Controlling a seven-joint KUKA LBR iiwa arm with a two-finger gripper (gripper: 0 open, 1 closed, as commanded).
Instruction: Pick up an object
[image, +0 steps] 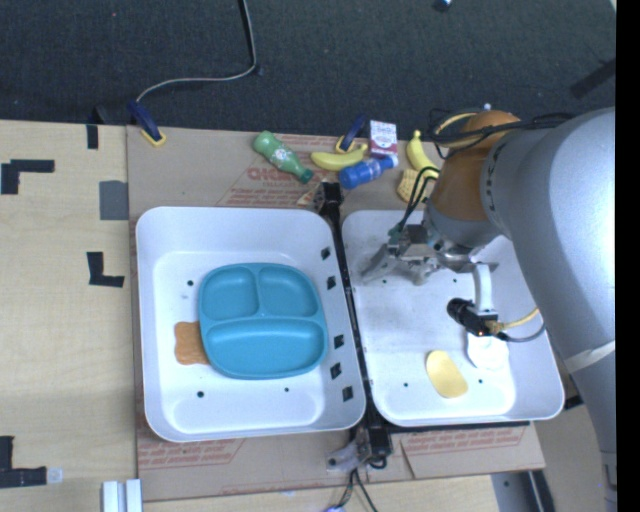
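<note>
The left bin (150, 300) holds a blue plate (263, 320) w/ three compartments. A tan slice (187, 343) lies at its left side, partly under it. The right bin (530, 400) holds a flat yellow piece (447, 373) near the front wall. The gripper (398, 268) is over the far-left part of this bin, its fingers spread apart w/ nothing between them (the yellow piece is well apart from it). The middle of the right bin floor is bare. Behind the bins, on the cardboard (200, 180), lie a green bottle (280, 157), a banana (338, 158) and a blue toy (362, 172). The bench (60, 330) is pale wood, and there is dark carpet (350, 50) beyond it.
</note>
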